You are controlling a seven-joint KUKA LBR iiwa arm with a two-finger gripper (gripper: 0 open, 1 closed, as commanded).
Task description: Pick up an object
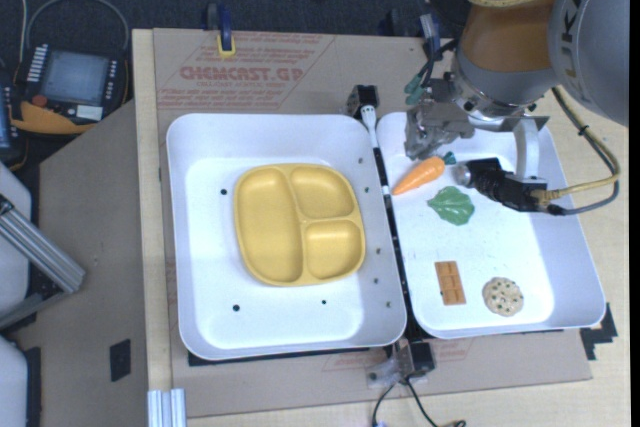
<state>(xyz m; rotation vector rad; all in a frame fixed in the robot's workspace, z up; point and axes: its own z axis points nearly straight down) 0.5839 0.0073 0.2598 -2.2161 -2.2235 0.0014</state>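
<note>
- The desk [120, 245] carries two white bins side by side
- My arm [520, 5] reaches in from the right, over the far end of the right bin [570, 255]
- The left bin [200, 165] holds a yellow tray [298, 223] with three compartments
- My claw [432, 137] hangs at the right bin's far left corner, just above the carrot's leafy end; I cannot tell how wide it stands
- The carrot [418, 175] lies slantwise by the bin's left wall
- A green leaf [452, 205] lies just right of it
- A cookie [502, 296] and a wafer [451, 282] sit near the front edge, apart
</note>
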